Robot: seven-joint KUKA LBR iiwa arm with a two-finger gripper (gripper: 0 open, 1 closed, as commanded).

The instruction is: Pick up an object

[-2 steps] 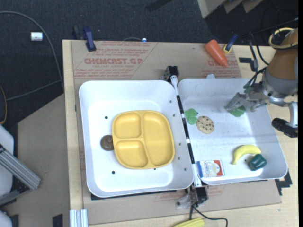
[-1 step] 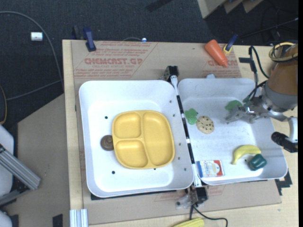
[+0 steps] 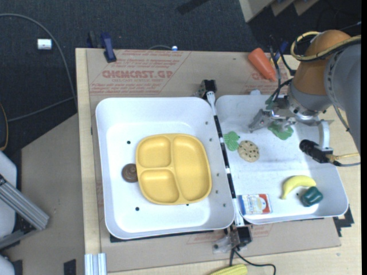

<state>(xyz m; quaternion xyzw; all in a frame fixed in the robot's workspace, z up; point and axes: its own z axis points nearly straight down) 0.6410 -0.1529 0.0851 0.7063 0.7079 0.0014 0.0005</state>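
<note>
The gripper (image 3: 280, 121) hangs low over the far end of the right bin (image 3: 338, 182), close to its back rim. I cannot tell how it is set or whether it has hold of anything; a green piece (image 3: 283, 133) shows just under it. Toward the left lies open white floor, then a round speckled cookie (image 3: 249, 150) and a small green leaf-shaped thing (image 3: 231, 140) by the divider. Nearer the front edge sit a curved yellow banana (image 3: 296, 184), touching a dark green block (image 3: 312, 196), and a flat red-and-white packet (image 3: 254, 204). Well to the left, the left bin (image 3: 109, 153) holds a smooth yellow divided plate (image 3: 173, 169) with a brown disc (image 3: 129, 172) beside it.
</note>
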